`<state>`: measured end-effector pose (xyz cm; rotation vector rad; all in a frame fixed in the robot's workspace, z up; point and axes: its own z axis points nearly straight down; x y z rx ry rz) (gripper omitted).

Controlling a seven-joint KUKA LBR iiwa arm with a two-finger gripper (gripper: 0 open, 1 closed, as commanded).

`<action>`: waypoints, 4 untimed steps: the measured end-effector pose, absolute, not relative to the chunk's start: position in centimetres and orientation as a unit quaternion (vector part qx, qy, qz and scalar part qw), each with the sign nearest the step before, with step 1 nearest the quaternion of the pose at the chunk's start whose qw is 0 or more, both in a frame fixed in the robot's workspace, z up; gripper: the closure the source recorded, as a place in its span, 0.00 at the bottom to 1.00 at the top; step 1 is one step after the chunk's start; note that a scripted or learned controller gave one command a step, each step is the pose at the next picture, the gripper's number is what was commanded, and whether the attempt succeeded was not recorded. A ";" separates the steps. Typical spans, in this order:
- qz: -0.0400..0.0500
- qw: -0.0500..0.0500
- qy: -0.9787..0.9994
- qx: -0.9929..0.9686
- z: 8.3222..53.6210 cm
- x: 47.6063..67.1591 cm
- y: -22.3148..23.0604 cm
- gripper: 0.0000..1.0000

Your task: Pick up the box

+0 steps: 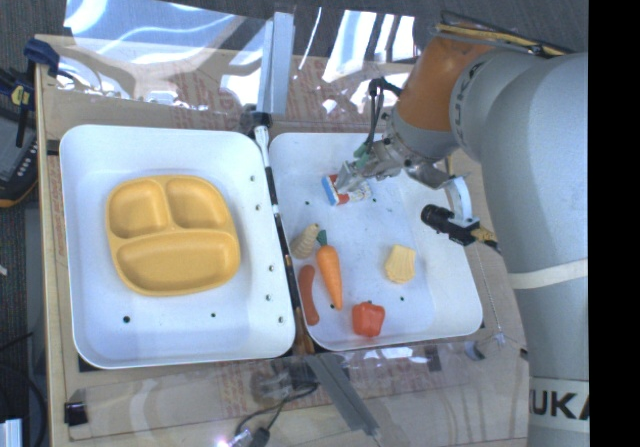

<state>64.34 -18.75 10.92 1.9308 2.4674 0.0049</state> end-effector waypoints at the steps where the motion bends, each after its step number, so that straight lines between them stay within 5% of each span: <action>1: 0.002 0.004 0.788 0.616 10.9 64.3 -18.7 0.00; 2: 0.001 0.003 0.802 0.598 9.6 65.4 -19.0 0.00; 3: 0.002 0.005 0.803 0.596 10.9 65.6 -18.8 1.00; 4: 0.002 0.005 0.803 0.596 10.9 65.6 -18.8 0.00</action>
